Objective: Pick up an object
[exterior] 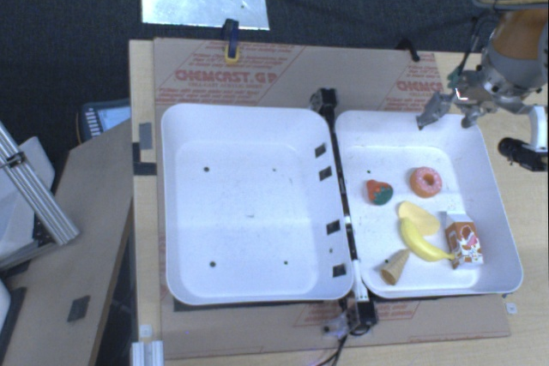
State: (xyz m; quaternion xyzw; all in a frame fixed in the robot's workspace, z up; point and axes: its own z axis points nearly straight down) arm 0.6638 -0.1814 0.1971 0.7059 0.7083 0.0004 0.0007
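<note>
Here we judge the task to be at its approach step: the end effector (pixel 448 110) hangs at the upper right of the frame, above the far rim of the right bin (pixel 493 176), its two fingers spread apart with nothing between them. Nothing is lifted yet. All candidate things lie in the lower right of the frame, in that bin: a pink doughnut (pixel 425 181), a red and green strawberry-like piece (pixel 378 191) just left of it, a yellow banana (pixel 422 234) below, a small carton (pixel 464 243) touching the banana's right end, and a tan cone (pixel 395 267) at the bottom. The left bin (pixel 176 184) sits centre-left. Next, we reckon the arm must travel down-frame over one piece, the doughnut being nearest and standing apart, then descend and close.
</note>
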